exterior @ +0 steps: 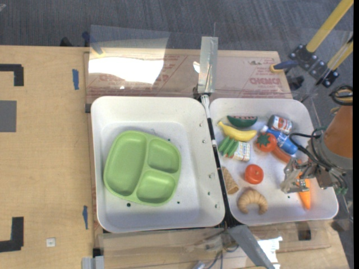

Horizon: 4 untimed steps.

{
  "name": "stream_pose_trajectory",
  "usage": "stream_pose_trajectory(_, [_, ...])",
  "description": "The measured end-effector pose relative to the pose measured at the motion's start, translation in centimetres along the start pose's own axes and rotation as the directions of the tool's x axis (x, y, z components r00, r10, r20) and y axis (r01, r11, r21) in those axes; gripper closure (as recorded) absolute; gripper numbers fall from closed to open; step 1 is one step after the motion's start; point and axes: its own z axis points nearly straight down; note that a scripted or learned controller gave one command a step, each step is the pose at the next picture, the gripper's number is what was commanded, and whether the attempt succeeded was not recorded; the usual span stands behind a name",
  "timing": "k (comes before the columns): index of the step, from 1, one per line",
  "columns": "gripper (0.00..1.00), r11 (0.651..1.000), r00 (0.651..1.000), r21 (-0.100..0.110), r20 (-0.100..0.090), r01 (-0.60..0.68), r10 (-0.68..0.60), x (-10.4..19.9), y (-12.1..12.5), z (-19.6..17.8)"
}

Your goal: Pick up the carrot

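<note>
Orange carrot (304, 198): I'm seeing it lying near the bin wall (331, 203).
End effector (293, 179): hovering alongside; grip state I cannot tell.
Risk: I'm expecting fingers nudging it aside.

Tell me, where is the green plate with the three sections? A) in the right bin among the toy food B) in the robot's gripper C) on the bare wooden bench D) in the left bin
D: the green plate lies in the left bin, apart from the toy food, which sits in the right bin near the gripper.
</note>
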Motion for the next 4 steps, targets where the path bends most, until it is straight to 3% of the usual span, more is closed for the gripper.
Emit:
stream_pose_trajectory(1, [1.00,0.989,0.989,-0.005,-0.020,-0.147,0.147,-0.2,5.3,-4.1])
stream_pose_trajectory(2, [1.00,0.955,0.955,-0.004,-0.020,-0.296,0.296,-2.6,14.1,-8.4])
stream_pose_trajectory(3, [1.00,0.974,0.974,0.001,-0.011,-0.224,0.224,-4.0,5.5,-21.6])
stream_pose_trajectory(4, [0.00,0.976,0.975,-0.002,-0.023,-0.219,0.219,-3.9,5.8,-21.1])
